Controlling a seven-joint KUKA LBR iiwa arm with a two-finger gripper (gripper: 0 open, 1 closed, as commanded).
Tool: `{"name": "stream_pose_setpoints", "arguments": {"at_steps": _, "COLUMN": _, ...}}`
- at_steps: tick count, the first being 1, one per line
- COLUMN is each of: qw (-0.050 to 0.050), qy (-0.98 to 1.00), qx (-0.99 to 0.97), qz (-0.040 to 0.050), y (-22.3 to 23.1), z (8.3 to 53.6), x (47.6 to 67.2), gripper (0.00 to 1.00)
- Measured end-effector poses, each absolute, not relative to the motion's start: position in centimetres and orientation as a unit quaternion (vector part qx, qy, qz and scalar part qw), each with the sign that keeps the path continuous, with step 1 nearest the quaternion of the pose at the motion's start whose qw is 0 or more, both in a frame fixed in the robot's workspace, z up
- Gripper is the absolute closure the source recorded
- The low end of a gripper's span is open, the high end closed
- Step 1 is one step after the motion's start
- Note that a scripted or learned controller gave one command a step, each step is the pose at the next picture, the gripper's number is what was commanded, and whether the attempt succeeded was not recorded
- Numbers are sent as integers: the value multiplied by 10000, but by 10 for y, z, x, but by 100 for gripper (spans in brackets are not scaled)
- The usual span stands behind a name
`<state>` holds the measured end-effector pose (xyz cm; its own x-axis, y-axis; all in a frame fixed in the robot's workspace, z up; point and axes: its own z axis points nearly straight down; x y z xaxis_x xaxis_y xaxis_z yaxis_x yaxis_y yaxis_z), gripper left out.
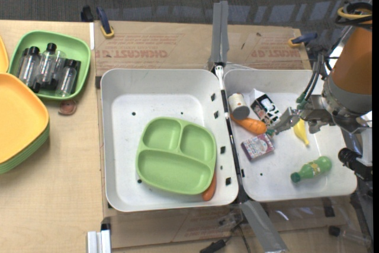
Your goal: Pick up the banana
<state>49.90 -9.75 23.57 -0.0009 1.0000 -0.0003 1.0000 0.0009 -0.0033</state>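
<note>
The arm enters from the right edge of the frame, its orange band at upper right, and its end effector (303,117) hangs low over the right bin (331,186). The banana (301,132), small and yellow, lies in the upper right part of that bin, just below and touching or nearly touching the end effector; whether the end effector is open, closed or gripping the banana cannot be told at this scale. To the left of the banana, in the same bin, lie a carrot (251,124), a white cylindrical cup (238,106), a black-and-white packet (264,108) and a purple packet (257,146). A green bottle (311,169) lies on its side near the bin's lower right. The left bin (118,127) holds a green divided plate (177,155), with an orange object (209,190) partly under its lower right rim. At far left on the worktop (53,198) sit stacked yellow plates (21,124) and a green tray of vials (50,65).
</note>
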Motion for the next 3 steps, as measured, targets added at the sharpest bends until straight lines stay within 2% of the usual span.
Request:
{"name": "stream_pose_setpoints", "arguments": {"at_steps": 1, "qw": 13, "qy": -7850, "qx": -6194, "qz": 9, "y": -91, "z": 190, "x": 477, "gripper": 0}}
{"name": "stream_pose_setpoints", "arguments": {"at_steps": 2, "qw": 15, "qy": -8522, "qx": -5231, "qz": 5, "y": -102, "z": 163, "x": 477, "gripper": 0}}
{"name": "stream_pose_setpoints", "arguments": {"at_steps": 3, "qw": 17, "qy": -8055, "qx": -5926, "qz": 7, "y": -111, "z": 147, "x": 477, "gripper": 0}}
